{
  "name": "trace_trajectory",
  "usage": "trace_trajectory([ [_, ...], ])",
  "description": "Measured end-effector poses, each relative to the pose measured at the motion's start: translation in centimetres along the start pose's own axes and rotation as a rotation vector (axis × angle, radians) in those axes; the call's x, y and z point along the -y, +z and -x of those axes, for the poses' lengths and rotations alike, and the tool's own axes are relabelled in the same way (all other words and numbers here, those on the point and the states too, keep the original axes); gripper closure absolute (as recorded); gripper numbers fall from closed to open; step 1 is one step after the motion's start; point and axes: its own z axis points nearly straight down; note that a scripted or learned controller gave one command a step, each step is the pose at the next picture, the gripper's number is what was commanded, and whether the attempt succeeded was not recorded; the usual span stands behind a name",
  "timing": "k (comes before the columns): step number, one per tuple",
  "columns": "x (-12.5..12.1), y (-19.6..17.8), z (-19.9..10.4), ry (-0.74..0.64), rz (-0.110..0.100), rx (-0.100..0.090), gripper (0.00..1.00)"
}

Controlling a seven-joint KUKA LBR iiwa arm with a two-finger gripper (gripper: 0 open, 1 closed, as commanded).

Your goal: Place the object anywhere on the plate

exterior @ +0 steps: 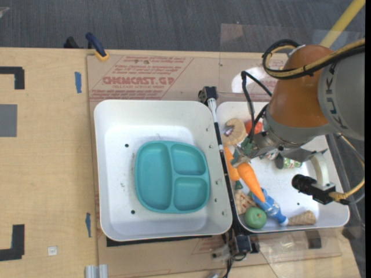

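In the right bin (330, 213), the tool (253, 146) hangs over a carrot (250, 177); I cannot tell its state. Crowded toys could spoil the grasp. The teal plate (172, 176) waits in the left bin (110, 155).

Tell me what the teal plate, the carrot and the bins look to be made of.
Plate: likely molded plastic, smooth and matte, with three pressed compartments.
Carrot: probably toy plastic or rubber, uniform orange with a slight sheen.
Bins: apparently thin formed white plastic, with rounded corners and a soft gloss.
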Motion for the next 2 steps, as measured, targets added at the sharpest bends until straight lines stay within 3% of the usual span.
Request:
trace_trajectory([
  [1, -7.86, 1.95, -5.12, 0.167, -0.004, -0.001, 1.00],
  [2, -7.82, 1.86, -4.87, 0.171, -0.004, 0.001, 0.00],
])
